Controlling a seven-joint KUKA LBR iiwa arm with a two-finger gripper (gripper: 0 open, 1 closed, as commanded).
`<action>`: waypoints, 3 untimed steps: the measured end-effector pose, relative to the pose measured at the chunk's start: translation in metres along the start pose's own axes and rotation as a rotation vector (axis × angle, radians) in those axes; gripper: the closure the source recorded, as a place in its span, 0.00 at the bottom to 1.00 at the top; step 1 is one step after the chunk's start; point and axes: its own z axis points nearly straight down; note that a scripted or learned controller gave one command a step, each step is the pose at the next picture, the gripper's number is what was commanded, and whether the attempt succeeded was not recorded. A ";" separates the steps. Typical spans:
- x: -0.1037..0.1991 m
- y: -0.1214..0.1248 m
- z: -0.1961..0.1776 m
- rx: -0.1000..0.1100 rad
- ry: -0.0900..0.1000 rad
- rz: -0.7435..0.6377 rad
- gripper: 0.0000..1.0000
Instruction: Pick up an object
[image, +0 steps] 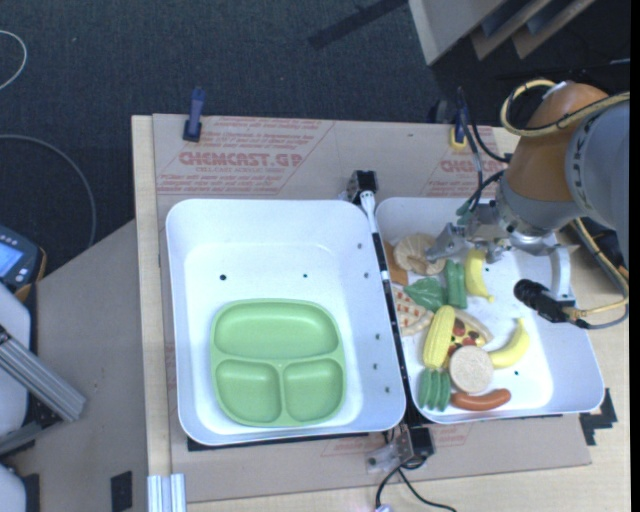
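The right white bin (570, 375) holds a heap of toy food: a tan bread piece (410, 255), a green pepper (425, 293), a green cucumber (456, 284), a small yellow banana (477, 276), a corn cob (438, 336), a larger banana (512, 345), a round bun (472, 368), a red sausage (481, 400) and green beans (432, 388). My gripper (458, 243) hangs low over the far part of this bin, just above the bread and the cucumber's top end. Nothing is visibly held.
The left white bin (190, 300) carries a green divided plate (278, 360). A black divider strip (382, 270) runs between the bins. The grey arm with its orange band (550, 150) crosses the right bin's far corner, with cables (590, 310) trailing at the right.
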 end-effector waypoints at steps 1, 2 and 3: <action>0.005 -0.067 0.021 0.025 0.008 0.003 0.00; 0.036 -0.130 0.019 0.022 0.006 0.002 0.00; 0.036 -0.125 0.008 0.011 0.004 0.001 1.00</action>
